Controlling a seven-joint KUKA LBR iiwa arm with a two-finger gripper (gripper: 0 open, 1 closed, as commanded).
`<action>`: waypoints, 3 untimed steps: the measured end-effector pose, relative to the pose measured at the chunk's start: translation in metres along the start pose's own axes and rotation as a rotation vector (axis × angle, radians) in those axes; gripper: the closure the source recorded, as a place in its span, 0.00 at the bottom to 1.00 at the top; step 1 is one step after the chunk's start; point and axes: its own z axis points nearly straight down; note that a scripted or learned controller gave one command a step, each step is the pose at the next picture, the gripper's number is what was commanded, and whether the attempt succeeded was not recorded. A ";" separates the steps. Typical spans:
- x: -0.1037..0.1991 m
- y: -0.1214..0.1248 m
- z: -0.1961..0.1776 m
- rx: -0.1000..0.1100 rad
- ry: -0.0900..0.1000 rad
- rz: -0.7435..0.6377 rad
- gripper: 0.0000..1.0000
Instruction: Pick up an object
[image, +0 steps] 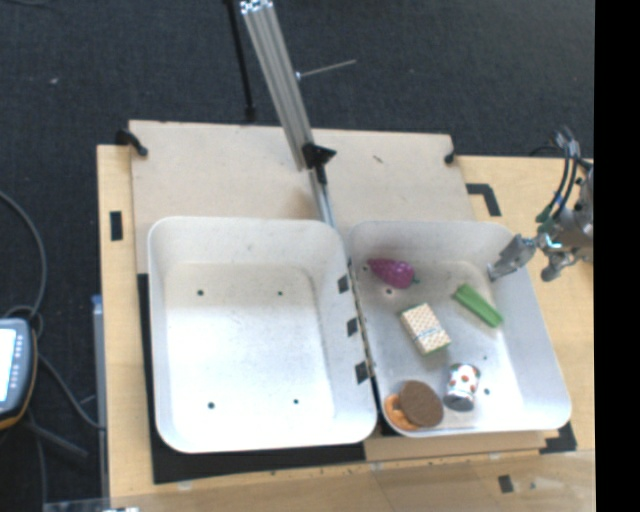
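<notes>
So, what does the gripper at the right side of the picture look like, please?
The two-finger metal gripper is grey and silvery, with slim fingers. Thin dark cables curve in loops above it. It carries no clear markings.

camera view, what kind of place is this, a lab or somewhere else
Probably a robotics lab test bench: two white bins side by side on a wooden bench, a gripper reaching in from the right, and small odd items like a green block for grasping trials.
</notes>
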 end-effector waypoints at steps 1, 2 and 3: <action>0.000 0.001 -0.003 -0.005 -0.002 -0.001 0.00; 0.000 -0.002 0.060 0.002 -0.001 0.002 0.00; 0.000 0.003 0.122 0.002 -0.001 0.004 0.00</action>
